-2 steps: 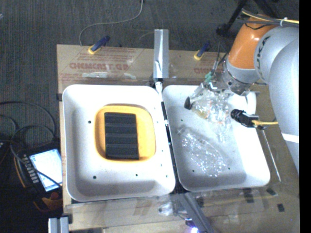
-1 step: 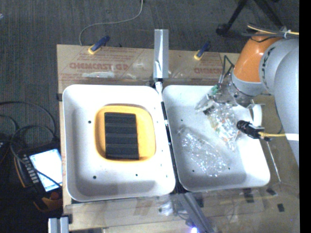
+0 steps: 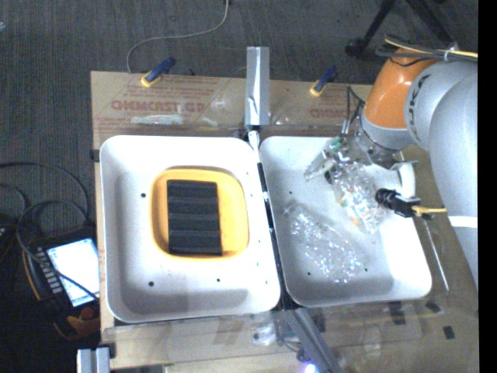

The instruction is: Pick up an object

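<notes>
right bin (image 3: pixel 404 286) | clear plastic object (image 3: pixel 359 191) hard to make out | jaws state unclear

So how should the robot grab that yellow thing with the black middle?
Probably by one raised edge. The yellow thing lies flat in the left bin, too wide for the fingers to span. Its yellow rim around the ribbed black centre is the narrow part. Come straight down over the right-hand rim, nearest the gripper, one finger outside and one inside.
</notes>
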